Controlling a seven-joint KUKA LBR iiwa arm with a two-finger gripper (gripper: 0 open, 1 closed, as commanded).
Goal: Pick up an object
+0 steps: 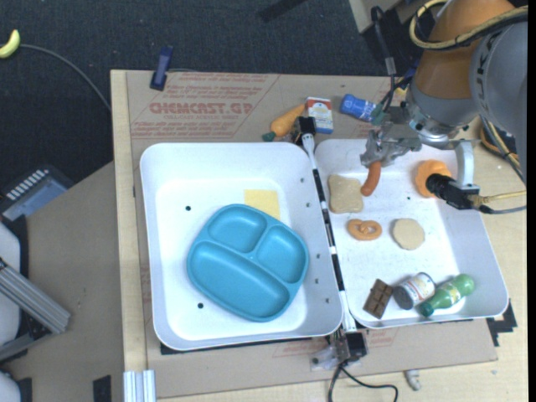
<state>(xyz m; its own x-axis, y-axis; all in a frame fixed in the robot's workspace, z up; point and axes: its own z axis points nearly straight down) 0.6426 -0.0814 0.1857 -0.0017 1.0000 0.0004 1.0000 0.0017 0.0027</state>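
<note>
The grey arm's two-finger gripper [378,159] is clenching a small reddish-orange sausage [372,178], which is hanging upright between its fingers at twelve o'clock in the right shallow white bin [477,249], just beside a tan bread slice [344,193].

A small reddish-orange sausage [373,177] is seen hanging near-upright, slightly tilted, its top end pinched between the jaws, lower end free.
</note>
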